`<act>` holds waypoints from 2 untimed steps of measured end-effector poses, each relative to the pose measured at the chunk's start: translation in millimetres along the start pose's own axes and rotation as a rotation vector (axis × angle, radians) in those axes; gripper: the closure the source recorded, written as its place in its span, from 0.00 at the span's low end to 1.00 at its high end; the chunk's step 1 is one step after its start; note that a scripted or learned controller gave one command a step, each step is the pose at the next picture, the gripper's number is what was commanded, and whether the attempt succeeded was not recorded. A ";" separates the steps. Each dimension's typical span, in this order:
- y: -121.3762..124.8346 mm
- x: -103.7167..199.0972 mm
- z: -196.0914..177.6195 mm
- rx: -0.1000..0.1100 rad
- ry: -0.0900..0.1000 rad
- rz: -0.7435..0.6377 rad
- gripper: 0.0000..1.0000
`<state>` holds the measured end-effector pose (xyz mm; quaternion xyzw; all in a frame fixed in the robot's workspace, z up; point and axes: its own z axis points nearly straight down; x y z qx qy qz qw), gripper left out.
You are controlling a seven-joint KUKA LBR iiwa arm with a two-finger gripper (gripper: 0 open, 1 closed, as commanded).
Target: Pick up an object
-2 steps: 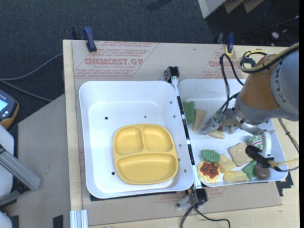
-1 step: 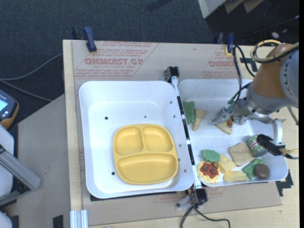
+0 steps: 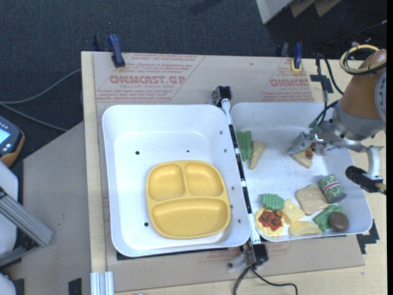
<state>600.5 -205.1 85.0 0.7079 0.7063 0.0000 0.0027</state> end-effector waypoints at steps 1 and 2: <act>0.7 3.5 -11.1 0.000 0.003 -0.004 1.00; 25.0 84.1 -87.5 -0.007 0.004 -0.011 1.00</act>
